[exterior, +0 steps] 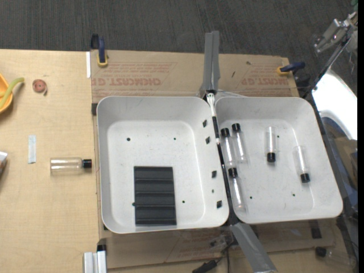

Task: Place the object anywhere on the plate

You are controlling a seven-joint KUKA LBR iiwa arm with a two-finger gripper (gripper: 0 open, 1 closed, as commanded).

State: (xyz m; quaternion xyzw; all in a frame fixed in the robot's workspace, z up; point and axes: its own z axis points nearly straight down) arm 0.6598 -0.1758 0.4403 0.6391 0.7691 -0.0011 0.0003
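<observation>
**At upper right, gripper stands off the bins; tubes lie down-left of it**

At the upper right corner of the view, a pale metal assembly that I take to be the gripper (pixel 336 34) sits beyond the far right corner of the right bin (pixel 318 205). It is small and partly cut off. Whether it is open or closed cannot be told, and nothing can be seen held in it.

Down and to the left of it, five clear tubes with black caps lie flat on the right bin's floor. None is marked out as the task's object.
- The nearest tube (pixel 300 162) lies toward the bin's right side, cap at its near end.
- The second tube (pixel 271 143) is just left of that one, also with its cap at the near end.
- The remaining three tubes (pixel 238 144) cluster by the bin's left wall, two side by side and one nearer the front.

All five long axes run roughly far-to-near in the view, with only slight slants.

Further left, the black ribbed plate (pixel 153 196) lies flat in the left bin (pixel 105 152), toward its front wall. It is well apart from every tube, with the two bins' adjoining walls between.

Judgement: no tube is on the plate, so the task has not begun. The coming move is a reach down-left into the right bin. A grip should close across a tube's width, that is, left-to-right in the view. The carry then runs leftward over the shared walls.

A capped bottle (pixel 69 164) lies on the surface (pixel 51 220) outside the bins.
</observation>
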